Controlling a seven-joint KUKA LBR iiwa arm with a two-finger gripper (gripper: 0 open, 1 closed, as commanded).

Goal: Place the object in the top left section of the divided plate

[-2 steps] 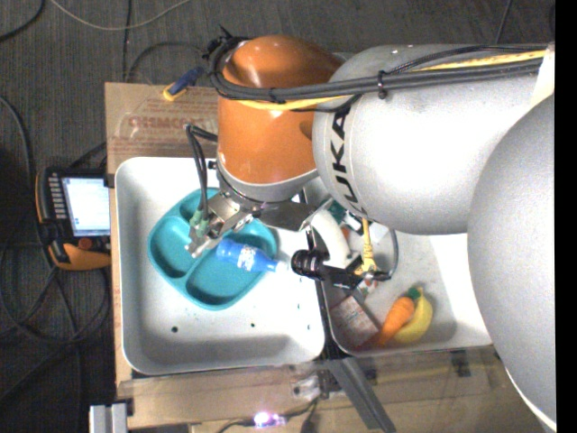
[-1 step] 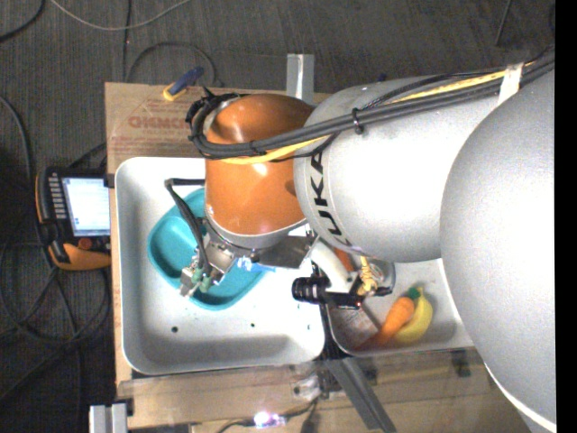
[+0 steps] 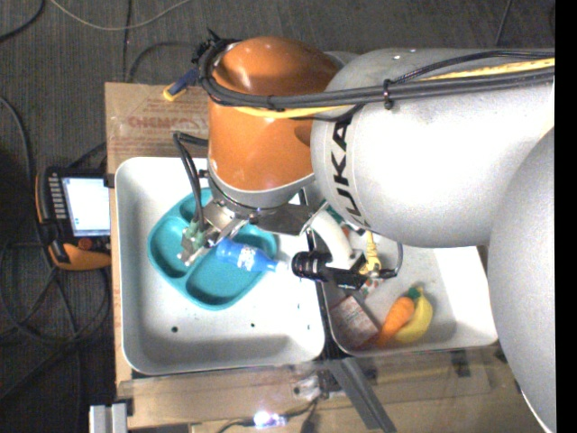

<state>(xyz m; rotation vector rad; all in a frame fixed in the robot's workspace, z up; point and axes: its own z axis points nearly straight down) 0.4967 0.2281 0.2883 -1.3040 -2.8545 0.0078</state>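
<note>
Claw (image 3: 192, 239) sits low over the left side of the teal divided plate (image 3: 212, 278), hanging off the metal wrist under the arm's orange band (image 3: 261, 106). Cannot tell how the claw stands: the tips are small and blurred against the plate, and I see nothing clearly between them. Just right of the claw a blue object (image 3: 242, 256) lies on the plate, looks like a small bottle or tube with a light label, tilted, resting across the plate's middle toward its right part; which compartment it counts as I cannot tell from this angle. It is beside the claw, not visibly gripped. The plate lies in the left white bin (image 3: 144, 332), toward the bin's upper middle, partly hidden by the wrist. The grey arm body (image 3: 433, 142) covers most of the right white bin (image 3: 469, 336). In the exposed lower part of that bin: an orange carrot (image 3: 394, 318) touching a yellow banana (image 3: 417, 321) on its right, and a brownish packet (image 3: 353, 321) just left of the carrot. A black cylindrical fitting with cables (image 3: 315, 266) sticks out below the wrist, above the seam between the 2 bins. Left of the bench, on the floor, an orange-edged teach pendant (image 3: 77, 215) with a lit screen. A cardboard sheet (image 3: 153, 120) lies beyond the left bin.
</note>
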